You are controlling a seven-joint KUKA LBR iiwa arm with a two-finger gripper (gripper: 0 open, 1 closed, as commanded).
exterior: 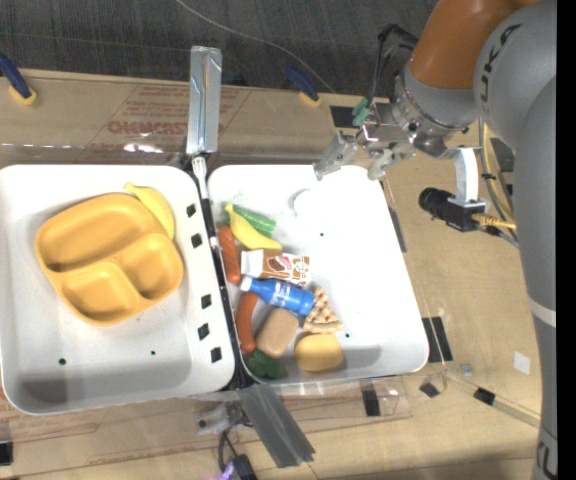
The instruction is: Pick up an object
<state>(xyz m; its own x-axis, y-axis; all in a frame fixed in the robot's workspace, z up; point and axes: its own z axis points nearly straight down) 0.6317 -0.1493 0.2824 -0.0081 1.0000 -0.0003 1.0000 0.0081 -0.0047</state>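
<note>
**A:** The gripper [353, 158] sits at the upper right of the frame, over the back rim of the right bin [393, 268]. We see two fingers spread apart with nothing between them, so it's open and carrying nothing.

**B:** Yep, same read here. Going big to small from there: the grey arm [513, 58] with its orange band fills the upper right corner and runs down the right side. Then we've got the left bin [18, 368], and in it a yellow divided tray [108, 258] lying a bit tilted, with a yellow banana [158, 208] touching its upper right edge.

**A:** And the things to pick are all crowded in the right bin's left part, against the divider. We count a blue bottle [280, 292] lying on its side in the middle of the pile, an orange carrot [230, 253] along the divider, a second banana [252, 230] with something green beside it up top, and a small brown-and-white carton [286, 265] just above the bottle.

**B:** Lower down there's a tan bread-like piece [278, 333], a yellow lump [319, 352] beside it, and a pizza slice [322, 314] touching the bottle's end. All of it well apart from the gripper.
</note>
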